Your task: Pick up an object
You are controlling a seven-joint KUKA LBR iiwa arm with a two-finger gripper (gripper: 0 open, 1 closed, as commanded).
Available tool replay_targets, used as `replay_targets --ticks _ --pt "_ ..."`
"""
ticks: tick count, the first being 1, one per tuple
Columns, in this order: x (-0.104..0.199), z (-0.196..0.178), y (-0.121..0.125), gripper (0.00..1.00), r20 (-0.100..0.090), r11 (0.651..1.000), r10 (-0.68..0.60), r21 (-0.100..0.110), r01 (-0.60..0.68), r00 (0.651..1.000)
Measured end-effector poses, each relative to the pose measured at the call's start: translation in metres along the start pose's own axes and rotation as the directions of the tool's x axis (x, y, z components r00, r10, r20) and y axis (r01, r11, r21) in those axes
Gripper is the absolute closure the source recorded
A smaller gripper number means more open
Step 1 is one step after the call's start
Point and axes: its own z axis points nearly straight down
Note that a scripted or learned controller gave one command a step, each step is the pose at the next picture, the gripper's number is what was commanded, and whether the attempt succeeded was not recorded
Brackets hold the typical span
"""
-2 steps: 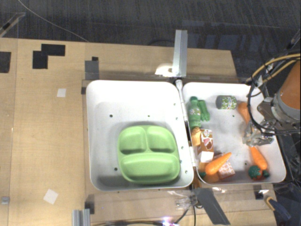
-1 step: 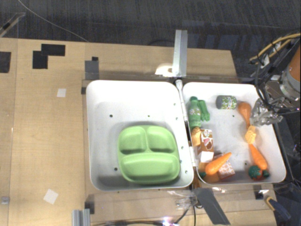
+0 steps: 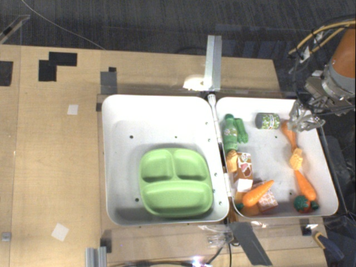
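Wooden bench (image 3: 50, 166) stretches well away from the pincer, bearing two shallow white bins side by side; the left bin (image 3: 119, 121) lies far from the pincer and holds a green divided plate (image 3: 175, 181), while the right bin (image 3: 328, 191) sits directly under and beside it with all the small goods. Above the pincer rises the grey arm (image 3: 340, 74) with its orange band, reaching in over that bin's far corner. The pincer (image 3: 305, 121) hangs at this corner, and I cannot tell whether it is apart or together, nor is anything visibly held in it. Just beside it lies a long orange carrot-like piece (image 3: 288, 134), with a small green can (image 3: 268, 120) near on the side toward the bins' divider. Farther off against the divider rests a green bottle (image 3: 232, 131), and below it a printed packet (image 3: 241, 166) and a fat carrot (image 3: 257, 192). Toward the near rim, apart from the pincer, are a small yellow chunk (image 3: 296, 160), another carrot (image 3: 305, 184) and a little red-and-green piece (image 3: 304, 203). My judgement is that the step in hand is the approach, before any grasp; the next move calls for settling over one piece, likely the carrot-like piece closest by, lining up across its narrow width and descending without catching the bin wall
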Motion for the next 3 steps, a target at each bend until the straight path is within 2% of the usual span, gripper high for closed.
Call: replay_targets --ticks 1,2,3 --pt "0.001 0.0 -0.001 0.0 -0.001 1.0 0.002 0.0 -0.002 1.0" --pt "0.022 0.076 -0.001 0.0 -0.005 0.997 -0.079 -0.009 0.079 0.997" --pt "0.047 0.133 0.02 0.0 -0.001 1.0 -0.027 0.003 0.027 1.0"
